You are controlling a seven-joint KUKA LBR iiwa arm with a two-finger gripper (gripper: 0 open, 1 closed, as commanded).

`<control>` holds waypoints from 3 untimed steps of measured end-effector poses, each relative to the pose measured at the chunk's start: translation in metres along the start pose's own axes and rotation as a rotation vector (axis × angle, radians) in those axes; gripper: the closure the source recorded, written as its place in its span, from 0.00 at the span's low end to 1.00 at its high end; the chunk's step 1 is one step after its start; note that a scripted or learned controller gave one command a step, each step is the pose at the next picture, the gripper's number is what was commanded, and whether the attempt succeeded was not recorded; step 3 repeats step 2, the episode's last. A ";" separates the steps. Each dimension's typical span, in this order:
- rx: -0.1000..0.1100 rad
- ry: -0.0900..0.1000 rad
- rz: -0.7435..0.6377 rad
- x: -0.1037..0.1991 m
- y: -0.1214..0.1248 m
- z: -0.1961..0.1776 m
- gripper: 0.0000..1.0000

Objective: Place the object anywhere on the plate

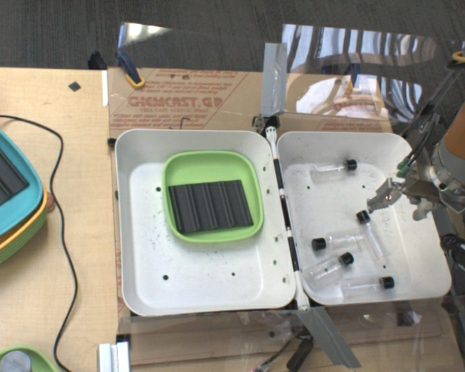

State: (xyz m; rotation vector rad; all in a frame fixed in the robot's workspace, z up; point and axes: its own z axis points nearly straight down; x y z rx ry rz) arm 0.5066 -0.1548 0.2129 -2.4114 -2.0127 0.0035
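A green square plate (211, 169) with a dark ridged insert (209, 206) lies in the left bin (139, 231). Several clear vials with black caps lie in the right bin (418, 262): one at the back (333, 167), one in the middle (370, 232), others towards the front (331, 265). My gripper (395, 206) hangs over the right bin's right side, open, with nothing between its fingers. Its left fingertip (374, 201) is just above the black cap of the middle vial.
A cardboard sheet (182, 95) and a yellow clamp (130, 72) lie behind the bins. Teal and green dishes (8, 200) are stacked at the left on the wooden bench, with a black cable (62, 231) running past them. A metal divider (283, 208) separates the bins.
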 end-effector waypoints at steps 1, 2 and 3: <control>0.000 -0.001 0.243 -0.025 -0.024 -0.085 0.00; 0.002 -0.002 0.449 -0.053 0.003 -0.159 0.00; 0.002 -0.002 0.449 -0.053 0.003 -0.159 0.00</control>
